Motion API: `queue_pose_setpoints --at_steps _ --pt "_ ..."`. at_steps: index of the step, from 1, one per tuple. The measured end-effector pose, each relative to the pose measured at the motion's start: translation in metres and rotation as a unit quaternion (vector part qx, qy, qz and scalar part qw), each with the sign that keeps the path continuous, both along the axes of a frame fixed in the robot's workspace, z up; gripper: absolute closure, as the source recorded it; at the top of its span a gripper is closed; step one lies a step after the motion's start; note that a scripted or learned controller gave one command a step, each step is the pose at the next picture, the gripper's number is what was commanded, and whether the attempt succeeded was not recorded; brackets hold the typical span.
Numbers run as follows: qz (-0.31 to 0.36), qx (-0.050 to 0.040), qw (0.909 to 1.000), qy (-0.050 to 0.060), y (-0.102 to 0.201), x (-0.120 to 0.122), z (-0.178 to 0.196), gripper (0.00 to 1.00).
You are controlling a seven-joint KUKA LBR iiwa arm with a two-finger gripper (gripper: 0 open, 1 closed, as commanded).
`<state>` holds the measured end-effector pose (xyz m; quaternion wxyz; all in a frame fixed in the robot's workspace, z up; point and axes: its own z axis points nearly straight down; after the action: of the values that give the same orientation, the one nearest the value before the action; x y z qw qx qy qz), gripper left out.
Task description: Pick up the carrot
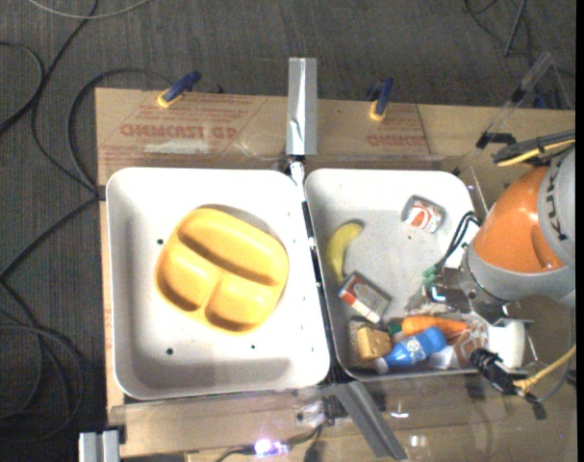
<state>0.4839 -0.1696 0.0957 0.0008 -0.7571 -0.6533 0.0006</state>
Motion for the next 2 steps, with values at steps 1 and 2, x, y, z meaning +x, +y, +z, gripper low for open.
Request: queue_pose_setpoints --at_steps 1,2 --pt "-0.067 -0.0005 0.9977 0.002 0.0726 -0.0004 0.0656 1.00" --pt "-0.067 -0.0005 0.9977 0.002 0.0725 -0.0004 0.0656 0.00"
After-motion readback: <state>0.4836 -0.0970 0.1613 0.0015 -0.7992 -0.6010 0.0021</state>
